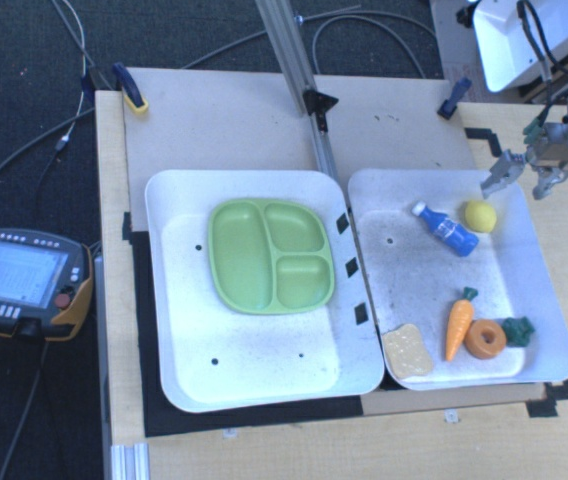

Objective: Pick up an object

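Two fingers (pixel 524 176) spread open, empty, blue bottle (pixel 446 229) lying diagonally, cap upper-left

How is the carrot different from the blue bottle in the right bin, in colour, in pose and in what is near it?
The carrot is orange with a green top; the blue bottle has a white cap. The carrot lies near the front of the right bin, its tip toward the front edge; the bottle lies farther back, slanted. The carrot lies beside an orange ring; the bottle lies beside a yellow lemon. Both lie flat, and the gripper holds neither.
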